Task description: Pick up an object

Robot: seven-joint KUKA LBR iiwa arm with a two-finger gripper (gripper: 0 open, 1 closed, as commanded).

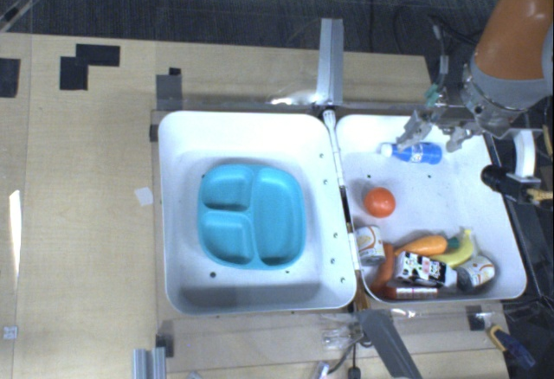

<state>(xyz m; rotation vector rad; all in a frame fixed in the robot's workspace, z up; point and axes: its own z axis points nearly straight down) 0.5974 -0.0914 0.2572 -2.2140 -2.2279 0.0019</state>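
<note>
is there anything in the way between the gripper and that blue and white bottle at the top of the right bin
Nothing visible stands between them. The gripper hangs just above the blue and white bottle, which lies apart from the other items; the orange ball sits lower in the right bin.

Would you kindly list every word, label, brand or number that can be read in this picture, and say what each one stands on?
No text can be read.
Blue and white bottle by the gripper: label too blurred.
Black and white box in the right bin: printing too small.
Can by the divider: markings too blurred.
</note>
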